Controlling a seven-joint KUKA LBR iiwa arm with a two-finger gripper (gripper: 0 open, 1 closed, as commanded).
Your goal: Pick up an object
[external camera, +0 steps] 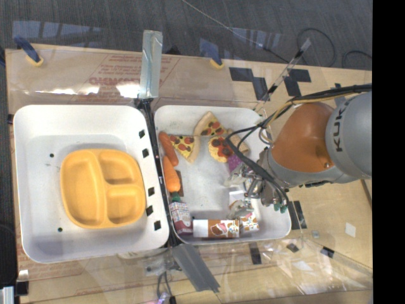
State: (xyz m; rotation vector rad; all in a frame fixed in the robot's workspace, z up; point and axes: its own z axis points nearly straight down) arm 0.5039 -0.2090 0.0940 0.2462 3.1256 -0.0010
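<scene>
The right bin [209,114] holds toy food. Three pizza slices lie near its far side: one [185,146] by the left wall, one [210,126] at the back, one [221,149] toward the middle. A red sausage [165,144] and an orange carrot [172,177] lie along the left wall. Snack packets [218,228] line the near wall, with a dark red one [180,218] in the near left corner. My gripper [245,190] is low in the bin's right half, above a small white packet [239,204] and beside a purple item [234,163].
The left bin [31,170] holds a yellow divided tray [101,187]. The arm's orange band [304,144] and black cables hang over the right bin's right wall. A taped divider [149,65] runs between the bins.
</scene>
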